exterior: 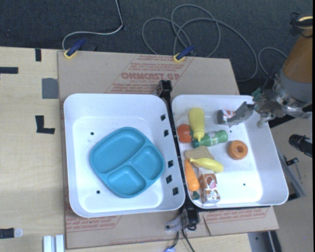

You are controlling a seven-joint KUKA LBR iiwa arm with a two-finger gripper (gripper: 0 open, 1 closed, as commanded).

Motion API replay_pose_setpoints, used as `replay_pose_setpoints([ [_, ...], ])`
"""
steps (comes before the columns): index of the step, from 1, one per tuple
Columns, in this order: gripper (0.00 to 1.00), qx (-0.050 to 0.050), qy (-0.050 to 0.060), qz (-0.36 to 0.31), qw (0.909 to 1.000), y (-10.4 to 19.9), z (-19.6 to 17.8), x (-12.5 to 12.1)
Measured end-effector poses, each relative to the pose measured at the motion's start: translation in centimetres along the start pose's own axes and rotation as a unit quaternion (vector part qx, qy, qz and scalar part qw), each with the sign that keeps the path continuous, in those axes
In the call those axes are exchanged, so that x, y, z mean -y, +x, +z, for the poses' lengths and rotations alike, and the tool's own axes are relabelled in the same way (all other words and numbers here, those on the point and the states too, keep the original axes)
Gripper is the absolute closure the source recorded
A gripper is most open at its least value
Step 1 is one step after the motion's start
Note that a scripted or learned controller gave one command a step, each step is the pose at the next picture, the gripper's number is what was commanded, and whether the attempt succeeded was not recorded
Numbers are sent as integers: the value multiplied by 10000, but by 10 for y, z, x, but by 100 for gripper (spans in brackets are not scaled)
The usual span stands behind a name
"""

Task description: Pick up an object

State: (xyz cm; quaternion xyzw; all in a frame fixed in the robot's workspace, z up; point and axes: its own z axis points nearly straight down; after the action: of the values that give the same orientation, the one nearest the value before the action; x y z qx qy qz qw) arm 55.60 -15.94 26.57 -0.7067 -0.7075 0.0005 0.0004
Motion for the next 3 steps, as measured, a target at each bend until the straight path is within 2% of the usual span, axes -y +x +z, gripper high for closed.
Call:
replay_pose_setpoints([
  [1, 0, -1, 17, 2, 10000, -24, 109, -66],
  [2, 0, 12, -19, 5, 10000, -44, 179, 0],
  [3, 0, 22, -45, 4, 10000, -11, 178, 27],
])
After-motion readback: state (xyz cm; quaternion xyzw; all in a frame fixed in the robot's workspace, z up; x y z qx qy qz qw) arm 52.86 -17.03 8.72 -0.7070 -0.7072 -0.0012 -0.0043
